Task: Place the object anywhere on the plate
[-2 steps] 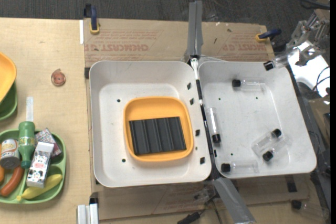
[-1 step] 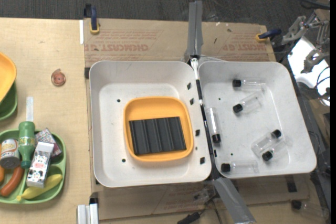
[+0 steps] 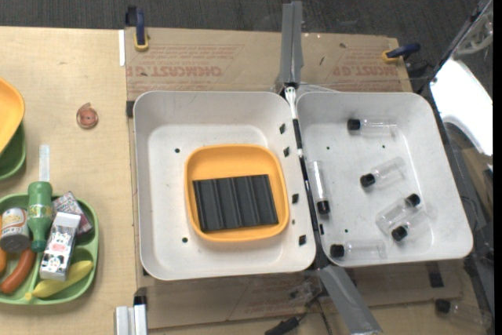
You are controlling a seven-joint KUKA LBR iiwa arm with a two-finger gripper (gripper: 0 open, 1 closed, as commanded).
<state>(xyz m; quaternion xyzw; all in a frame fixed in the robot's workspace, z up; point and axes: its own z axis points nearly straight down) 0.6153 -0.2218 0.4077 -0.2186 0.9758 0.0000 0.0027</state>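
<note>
- Left bin (image 3: pixel 157 169): holds the orange plate (image 3: pixel 235 161), square with rounded corners, a dark ribbed insert (image 3: pixel 235 201) lying in its middle.
- Right bin (image 3: pixel 439 169): six clear vials with black caps, scattered, none on the plate.
- Vial positions: one near the back wall (image 3: pixel 369 124); one mid-bin (image 3: pixel 382 172); two close together toward the front right (image 3: pixel 400 209); one lying along the left wall (image 3: pixel 318 186); one in the front left corner (image 3: pixel 353 250).
- Tool: state cannot be told from this view.
- Desk (image 3: pixel 78 74), left of the bins: green tray (image 3: pixel 78 278) with toy food and a green bottle (image 3: pixel 39 217).
</note>
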